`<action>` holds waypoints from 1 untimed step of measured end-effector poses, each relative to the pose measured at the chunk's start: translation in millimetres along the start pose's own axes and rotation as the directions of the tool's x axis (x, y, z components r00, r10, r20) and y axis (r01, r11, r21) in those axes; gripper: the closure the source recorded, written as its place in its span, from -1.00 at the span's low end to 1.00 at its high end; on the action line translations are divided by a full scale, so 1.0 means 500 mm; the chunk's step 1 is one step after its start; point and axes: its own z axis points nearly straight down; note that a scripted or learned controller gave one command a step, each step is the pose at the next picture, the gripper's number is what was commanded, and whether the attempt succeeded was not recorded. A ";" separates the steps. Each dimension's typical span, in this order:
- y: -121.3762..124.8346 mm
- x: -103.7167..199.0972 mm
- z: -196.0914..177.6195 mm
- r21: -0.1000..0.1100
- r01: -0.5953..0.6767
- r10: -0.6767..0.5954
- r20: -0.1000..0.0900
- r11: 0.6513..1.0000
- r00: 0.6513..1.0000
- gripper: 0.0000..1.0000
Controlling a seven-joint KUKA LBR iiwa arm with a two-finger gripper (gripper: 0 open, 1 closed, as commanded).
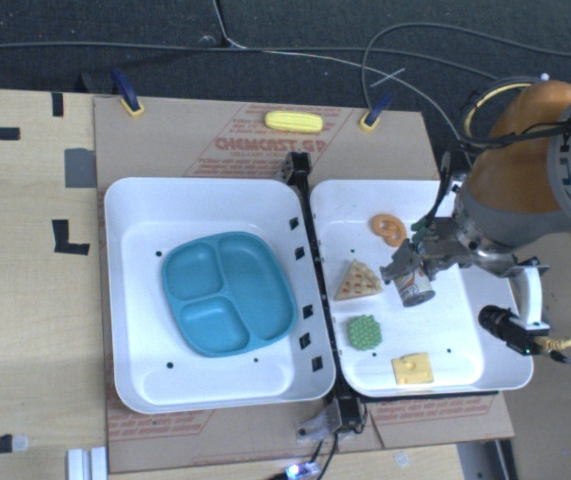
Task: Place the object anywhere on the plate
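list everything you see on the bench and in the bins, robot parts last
bins: 2, white, side by side on the cardboard sheet
plate: 1, blue, three compartments, in the left bin
pretzel: 1, orange-brown, right bin, far part
wedge-shaped toy: 1, tan, right bin, near the divider
round toy: 1, green, right bin, below the wedge
square block: 1, yellow, right bin, near edge
corn-like toy: 1, yellow, on the cardboard beyond the bins
clamps: 2, blue and yellow, at the cardboard's far corners
cables: several, dark and grey, across the far floor
arm: 1, grey with orange band, entering from the right
gripper: 1, dark metal, above the right bin beside the wedge
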 end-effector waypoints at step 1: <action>0.020 0.093 0.023 0.003 -0.002 0.002 0.001 1.000 1.000 1.00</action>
